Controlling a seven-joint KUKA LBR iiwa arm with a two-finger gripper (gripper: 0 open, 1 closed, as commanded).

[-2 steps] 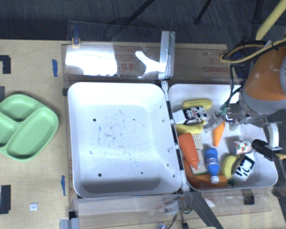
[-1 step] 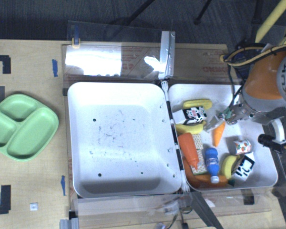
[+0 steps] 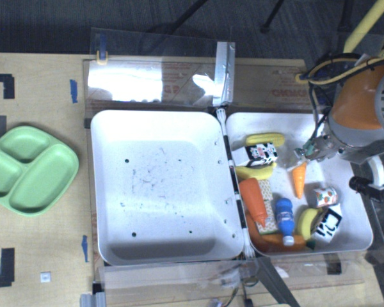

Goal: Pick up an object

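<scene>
From where I stand the gripper (image 3: 309,149) hangs just above the carrot (image 3: 298,179) in the right bin (image 3: 360,235), so it should drop straight and centred.

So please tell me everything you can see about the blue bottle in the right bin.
The blue bottle is small and looks like plastic, with a bright blue body and a white cap. It lies on its side in the right bin, near the front wall, with the cap pointing toward the front edge. An orange packet lies along its left side and a yellow banana is close on its right. Its cap end rests against a flat orange thing at the bin's front. I cannot read any label.
</scene>
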